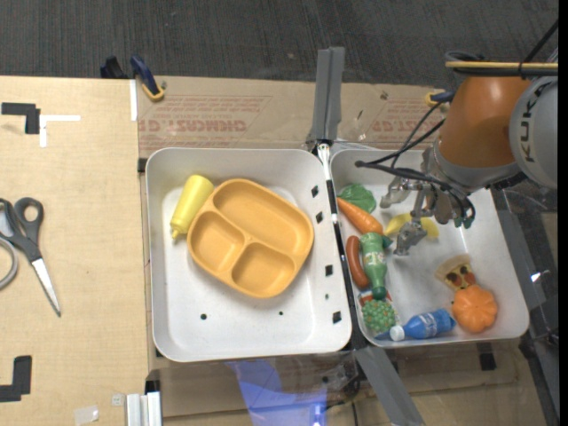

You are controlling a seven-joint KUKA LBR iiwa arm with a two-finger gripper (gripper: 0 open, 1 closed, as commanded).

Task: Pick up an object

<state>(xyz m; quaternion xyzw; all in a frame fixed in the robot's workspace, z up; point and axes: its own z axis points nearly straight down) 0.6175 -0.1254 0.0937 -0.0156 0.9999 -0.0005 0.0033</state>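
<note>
I am hovering my gripper [415, 229] near the right bin's [508, 264] far edge, finger state unclear, eyeing the yellow piece [424, 227]: probably light, rigid plastic; pinching its middle.

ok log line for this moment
arm: over right bin | end effector: low by yellow item | grasp: unconfirmed | left bin: orange tray
</note>
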